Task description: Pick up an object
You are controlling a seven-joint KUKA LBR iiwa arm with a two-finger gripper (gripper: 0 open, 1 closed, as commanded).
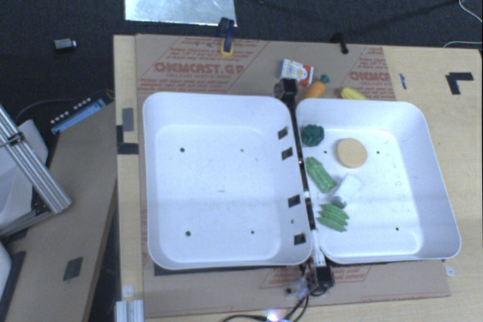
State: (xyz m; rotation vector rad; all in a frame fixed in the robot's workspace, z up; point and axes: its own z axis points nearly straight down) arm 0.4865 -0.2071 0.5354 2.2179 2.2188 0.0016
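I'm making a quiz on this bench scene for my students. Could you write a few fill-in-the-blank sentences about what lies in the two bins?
1. The round tan disc lies in the ____ bin as the camera sees it.
2. The dark green lump lies in the same bin as the disc, nearer the ____ between the two bins.
3. The leafy piece near the front of the right bin is ____ in colour.

Missing words: right; divider; green

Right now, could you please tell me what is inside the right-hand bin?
The right-hand bin holds a dark green lump, a round tan disc, a green pod-like piece, a small white block and a leafy green piece. Anything beneath them is covered.
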